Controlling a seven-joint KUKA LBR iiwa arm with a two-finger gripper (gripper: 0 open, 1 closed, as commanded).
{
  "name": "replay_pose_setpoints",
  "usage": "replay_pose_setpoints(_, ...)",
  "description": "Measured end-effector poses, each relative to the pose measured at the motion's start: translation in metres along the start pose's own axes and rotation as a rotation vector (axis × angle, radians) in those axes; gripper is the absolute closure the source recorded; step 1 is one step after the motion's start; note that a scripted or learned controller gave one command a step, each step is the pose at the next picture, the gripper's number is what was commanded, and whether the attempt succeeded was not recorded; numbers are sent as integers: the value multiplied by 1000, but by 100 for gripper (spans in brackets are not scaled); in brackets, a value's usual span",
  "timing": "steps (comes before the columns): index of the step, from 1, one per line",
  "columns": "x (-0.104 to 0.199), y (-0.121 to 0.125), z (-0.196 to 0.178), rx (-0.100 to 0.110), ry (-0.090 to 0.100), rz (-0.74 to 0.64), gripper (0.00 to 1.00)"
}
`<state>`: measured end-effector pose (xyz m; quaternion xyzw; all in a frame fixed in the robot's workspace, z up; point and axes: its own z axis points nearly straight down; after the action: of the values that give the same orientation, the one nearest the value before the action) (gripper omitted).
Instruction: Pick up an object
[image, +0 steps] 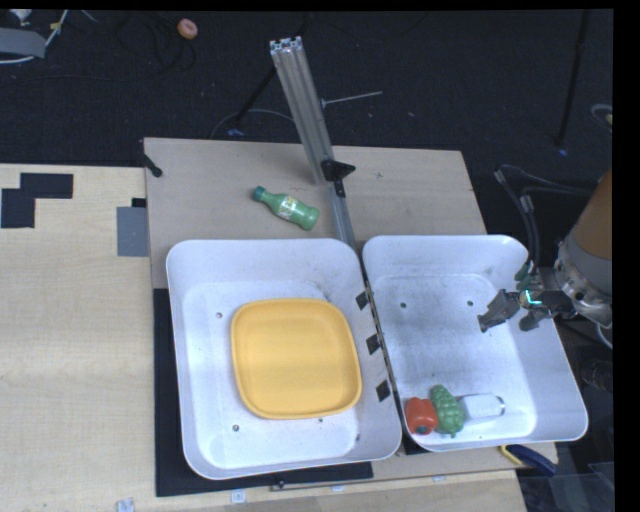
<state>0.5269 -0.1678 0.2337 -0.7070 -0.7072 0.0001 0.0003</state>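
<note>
In the right bin (455, 260), near its front edge, lie a red and green toy vegetable (434, 412) and a small white object (482, 406) beside it. My gripper (507, 311) hangs over the right side of that bin, well behind those objects, and nothing shows between its dark fingers. A yellow plate (296, 357) lies flat in the left bin (195, 300).
A green bottle (286, 207) lies on the bench behind the left bin. A slanted metal rail (306, 95) rises from the bench at the back between the two bins. Black clips (373, 343) sit on the seam where the bins meet.
</note>
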Motion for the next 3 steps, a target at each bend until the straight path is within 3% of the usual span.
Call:
replay_pose_setpoints(1,0,0,0,0,0,0,0)
replay_pose_setpoints(2,-4,6,59,5,1,-1,0)
replay_pose_setpoints(3,1,-4,116,5,1,-1,0)
